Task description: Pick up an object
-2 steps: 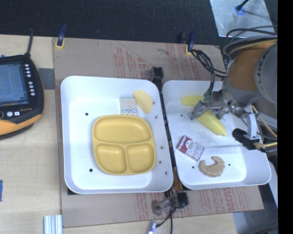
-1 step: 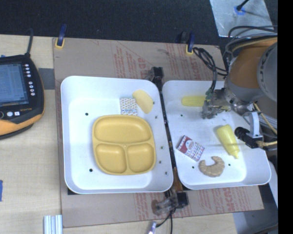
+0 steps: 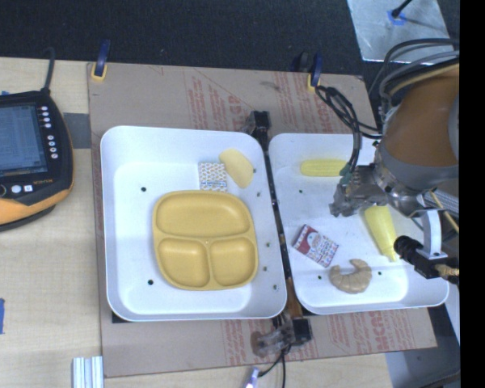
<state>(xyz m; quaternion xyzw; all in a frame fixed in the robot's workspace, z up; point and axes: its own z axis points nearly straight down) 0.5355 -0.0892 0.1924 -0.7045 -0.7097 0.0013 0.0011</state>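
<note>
Over the right bin (image 3: 436, 297), the end effector (image 3: 345, 203) hovers, grip state unclear; nothing visibly lifted yet.

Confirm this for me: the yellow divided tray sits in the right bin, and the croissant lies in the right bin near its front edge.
Not quite. The camera view shows the yellow divided tray in the left bin, not the right one. The rest stands: the croissant lies in the right bin near its front edge.
</note>
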